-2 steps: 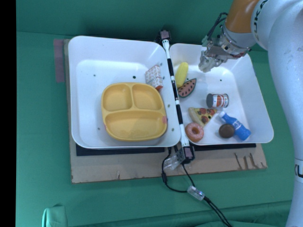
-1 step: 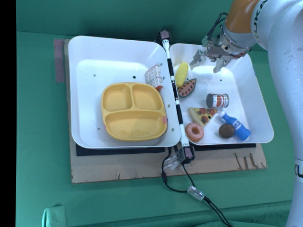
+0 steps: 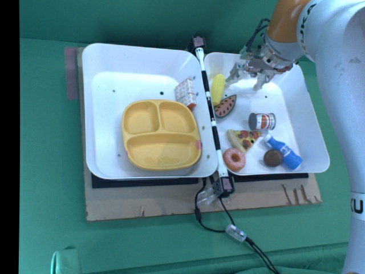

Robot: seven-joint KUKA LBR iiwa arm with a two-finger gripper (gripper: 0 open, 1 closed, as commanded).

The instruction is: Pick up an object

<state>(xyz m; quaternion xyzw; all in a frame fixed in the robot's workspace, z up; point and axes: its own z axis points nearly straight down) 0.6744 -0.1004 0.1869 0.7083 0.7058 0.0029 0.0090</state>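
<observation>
My gripper [image 3: 246, 79] hangs over the far part of the right bin [image 3: 308, 124], its fingers spread open with nothing between them. Just left of it lies a yellow corn cob [image 3: 218, 87], with a watermelon slice [image 3: 226, 106] in front of that. Closer to the front lie a small can [image 3: 262, 121], a pizza slice [image 3: 243, 138], a pink donut [image 3: 234, 160], a brown chocolate piece [image 3: 272, 158] and a blue bottle [image 3: 284, 151]. In the left bin [image 3: 108, 84] a yellow divided plate [image 3: 161, 135] rests flat, and a small white cube [image 3: 186, 92] leans at the right wall.
A black-and-white bar [image 3: 206, 101] runs between the two bins. Cables [image 3: 228, 227] trail off the front of the cardboard base onto the green bench. The grey arm with its orange band [image 3: 293, 10] crosses the upper right.
</observation>
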